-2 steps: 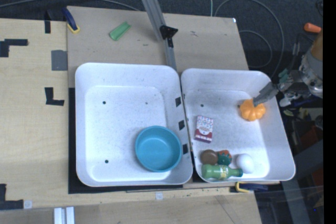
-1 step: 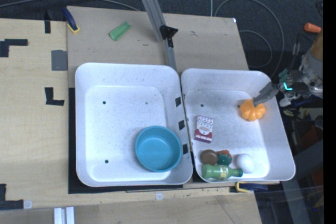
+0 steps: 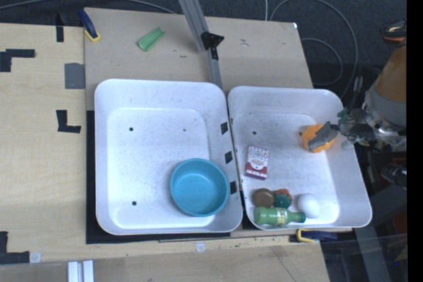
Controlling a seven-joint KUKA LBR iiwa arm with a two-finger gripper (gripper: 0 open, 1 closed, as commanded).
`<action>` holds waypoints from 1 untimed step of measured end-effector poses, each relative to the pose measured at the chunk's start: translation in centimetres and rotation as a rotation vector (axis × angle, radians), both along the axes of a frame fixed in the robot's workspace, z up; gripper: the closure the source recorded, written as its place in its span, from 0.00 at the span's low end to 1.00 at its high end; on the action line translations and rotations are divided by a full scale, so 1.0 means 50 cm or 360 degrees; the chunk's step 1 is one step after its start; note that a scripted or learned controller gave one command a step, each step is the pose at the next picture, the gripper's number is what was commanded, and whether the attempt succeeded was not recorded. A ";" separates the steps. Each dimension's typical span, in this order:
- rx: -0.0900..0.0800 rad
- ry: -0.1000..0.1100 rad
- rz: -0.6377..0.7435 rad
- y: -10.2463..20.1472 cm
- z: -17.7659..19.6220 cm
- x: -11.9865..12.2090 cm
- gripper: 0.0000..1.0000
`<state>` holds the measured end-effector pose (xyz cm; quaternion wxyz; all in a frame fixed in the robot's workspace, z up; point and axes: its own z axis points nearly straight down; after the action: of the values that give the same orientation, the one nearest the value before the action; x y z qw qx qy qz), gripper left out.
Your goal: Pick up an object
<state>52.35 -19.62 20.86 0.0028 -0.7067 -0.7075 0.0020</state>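
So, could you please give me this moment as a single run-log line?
gripper: over right bin, at orange object | grasp: unclear | blue bowl: left bin | red carton, green bottle, white ball: right bin

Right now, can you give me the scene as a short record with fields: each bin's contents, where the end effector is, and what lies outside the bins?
left bin: a blue bowl, near the front right corner
right bin: a small red and white box; a green bottle, a brown ball and a white ball clustered at the front; an orange and grey object near the right wall
end effector: at the right bin's right rim, beside the orange and grey object
bench outside bins: a green block, behind the left bin
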 end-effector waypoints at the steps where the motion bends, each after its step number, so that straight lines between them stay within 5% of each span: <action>1: 0.0002 0.0001 0.0000 0.011 -0.109 -0.021 0.00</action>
<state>51.29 -19.07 15.41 0.0034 -0.7068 -0.7074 0.0019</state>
